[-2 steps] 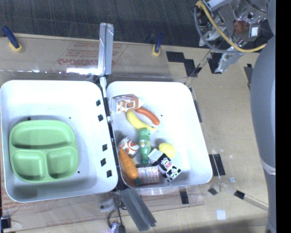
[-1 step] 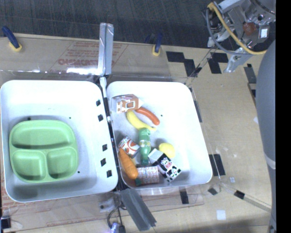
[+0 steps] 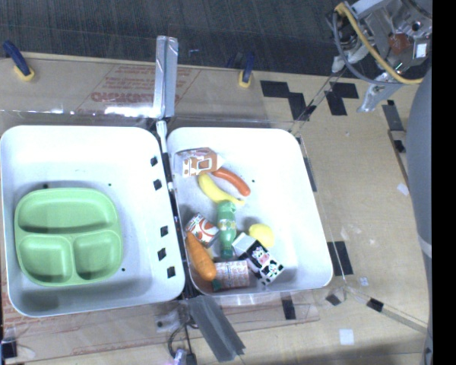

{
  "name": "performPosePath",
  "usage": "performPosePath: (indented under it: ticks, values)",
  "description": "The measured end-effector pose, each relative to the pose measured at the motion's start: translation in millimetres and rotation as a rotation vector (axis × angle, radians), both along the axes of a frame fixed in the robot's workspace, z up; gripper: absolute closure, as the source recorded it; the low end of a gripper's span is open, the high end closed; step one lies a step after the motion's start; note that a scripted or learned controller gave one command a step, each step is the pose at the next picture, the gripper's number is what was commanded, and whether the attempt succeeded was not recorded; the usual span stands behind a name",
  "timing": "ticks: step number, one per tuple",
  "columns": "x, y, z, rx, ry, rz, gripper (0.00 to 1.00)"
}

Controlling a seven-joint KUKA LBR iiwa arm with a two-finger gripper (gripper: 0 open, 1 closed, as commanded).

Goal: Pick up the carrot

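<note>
carrot [image 3: 201, 260]: orange | banana [image 3: 210, 188]: yellow | lemon [image 3: 261, 234]: yellow | sausage [image 3: 232, 180]: orange-red | bottle [image 3: 226, 229]: green | small box [image 3: 263, 263]: white with black cow spots | tray [image 3: 67, 236]: light green, in the left bin [image 3: 83, 141] | both bins: white | clips [image 3: 19, 61] at the bench's back edge: blue and yellow

Even overhead light washes the two white bins [image 3: 235, 139] bright, with soft shadows along their inner walls. The dark floor [image 3: 213, 6] beyond stays dim and grainy; detail is soft throughout.
</note>
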State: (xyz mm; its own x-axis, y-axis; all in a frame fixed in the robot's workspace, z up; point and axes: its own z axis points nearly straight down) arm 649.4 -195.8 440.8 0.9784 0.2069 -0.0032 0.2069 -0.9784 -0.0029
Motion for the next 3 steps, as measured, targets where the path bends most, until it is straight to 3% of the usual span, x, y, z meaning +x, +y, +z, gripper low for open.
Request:
performPosePath:
  ticks: [3]
  values:
    - [2.7, -12.3, 0.0, 0.000, -0.001, 0.001, 0.00]
